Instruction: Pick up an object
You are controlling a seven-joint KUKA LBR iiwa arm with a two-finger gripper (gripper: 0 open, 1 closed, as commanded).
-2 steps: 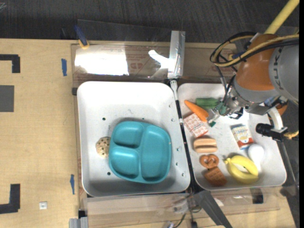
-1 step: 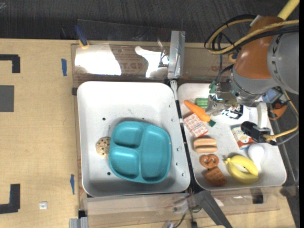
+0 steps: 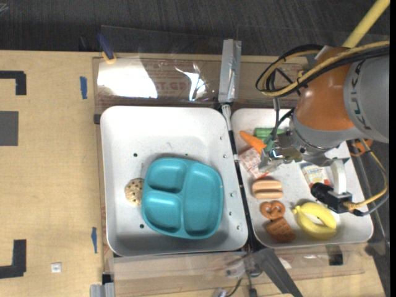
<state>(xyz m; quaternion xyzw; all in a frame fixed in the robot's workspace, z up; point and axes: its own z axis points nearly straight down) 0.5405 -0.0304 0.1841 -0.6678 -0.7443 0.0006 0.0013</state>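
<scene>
My gripper point(image 3: 271, 157) hangs low in the right bin point(image 3: 362, 228), near its left wall. It is just above a white and red packet point(image 3: 250, 163) and right next to an orange carrot point(image 3: 252, 142). A green item point(image 3: 265, 132) lies behind the carrot, partly hidden by the wrist. In front of the gripper lie a hot dog point(image 3: 267, 187), a pretzel point(image 3: 272, 210), a brown piece point(image 3: 279, 229) and a yellow banana point(image 3: 315, 219). I see nothing lifted off the bin floor.
The left bin point(image 3: 117, 129) holds a teal divided plate point(image 3: 183, 197) with a speckled cookie point(image 3: 132, 191) at its left edge. A metal divider point(image 3: 229, 73) stands behind the wall between the bins. The grey and orange arm point(image 3: 337, 104) covers the right bin's back.
</scene>
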